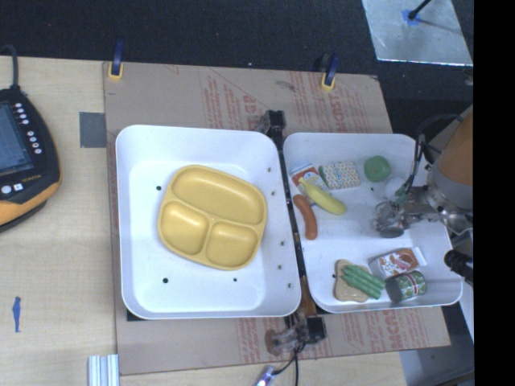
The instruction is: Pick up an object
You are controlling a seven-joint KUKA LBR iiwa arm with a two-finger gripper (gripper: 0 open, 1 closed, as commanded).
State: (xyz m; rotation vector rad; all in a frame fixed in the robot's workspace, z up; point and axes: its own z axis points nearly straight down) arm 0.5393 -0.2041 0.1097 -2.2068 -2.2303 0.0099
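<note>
The gripper (391, 218) is low inside the right bin (438, 147), near its right wall, and the arm (455, 163) comes in over that wall from the right. The metal parts there blur together, so I cannot tell if the pincer is released or clenched, and I see nothing grasped in it.

Just below the gripper lie a flat red and white packet (396, 260) and a small can (405, 286) on its side, touching each other. A little more to the left of them a green bean pod (361, 281) rests on a slice of bread (348, 284). Above the gripper, near the back wall, there is a round green object (376, 168), and to the left of it a speckled packet (339, 174). Farther left are a banana (323, 199) and a sausage (306, 216), which lie close to the wall shared with the left bin (137, 147).

The task names no particular thing, so any of these can be the target; I judge that the packet and the can are the nearest candidates. They are loose and scattered, probably to give the program many different grasps.

Farthest away, in the left bin, a yellow divided plate (212, 215) lies alone. I think it serves as a place for picked things.
</note>
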